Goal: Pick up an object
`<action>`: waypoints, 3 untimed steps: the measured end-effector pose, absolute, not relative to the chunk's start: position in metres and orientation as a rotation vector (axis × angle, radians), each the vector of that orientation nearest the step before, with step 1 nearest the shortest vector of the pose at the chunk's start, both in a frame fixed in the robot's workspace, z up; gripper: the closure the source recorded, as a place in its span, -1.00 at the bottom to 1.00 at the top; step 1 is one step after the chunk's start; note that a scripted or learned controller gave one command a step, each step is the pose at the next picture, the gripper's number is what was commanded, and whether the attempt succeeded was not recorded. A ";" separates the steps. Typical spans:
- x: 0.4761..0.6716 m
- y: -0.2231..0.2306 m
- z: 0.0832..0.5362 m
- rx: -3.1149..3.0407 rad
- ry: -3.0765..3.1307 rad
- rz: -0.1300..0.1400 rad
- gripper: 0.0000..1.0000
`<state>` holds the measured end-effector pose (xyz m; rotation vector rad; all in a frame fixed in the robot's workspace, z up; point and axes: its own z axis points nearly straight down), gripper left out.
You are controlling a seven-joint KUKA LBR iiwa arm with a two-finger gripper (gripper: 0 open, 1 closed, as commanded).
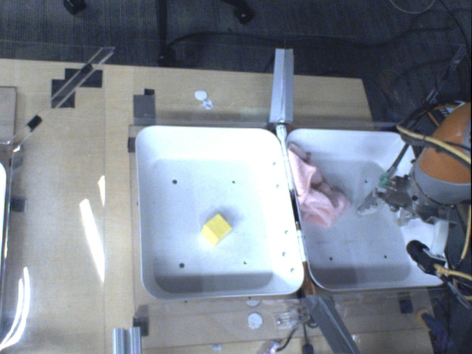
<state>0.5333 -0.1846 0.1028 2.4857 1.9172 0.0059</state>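
Observation:
A small yellow block (217,229) lies on the floor of the left bin (162,161), a little below its middle. A crumpled pink cloth (317,192) lies in the right bin (346,275), against the wall it shares with the left bin. My gripper (377,200) hangs over the right half of the right bin, just to the right of the cloth and apart from it. Nothing is visibly held by it. The grey arm with its orange band (451,144) comes in from the right edge.
A metal divider bar (282,87) runs up from where the two bins meet. Cables and arm parts (431,253) crowd the right bin's right rim. The wooden bench (66,198) stretches to the left of the bins.

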 end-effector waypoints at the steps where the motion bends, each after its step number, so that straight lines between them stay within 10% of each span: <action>1: 0.533 -0.185 0.103 2.486 1.917 0.006 -1.00; 2: 0.557 -0.185 0.108 2.411 2.009 0.006 -1.00; 3: 0.558 -0.184 0.119 2.406 2.012 0.010 1.00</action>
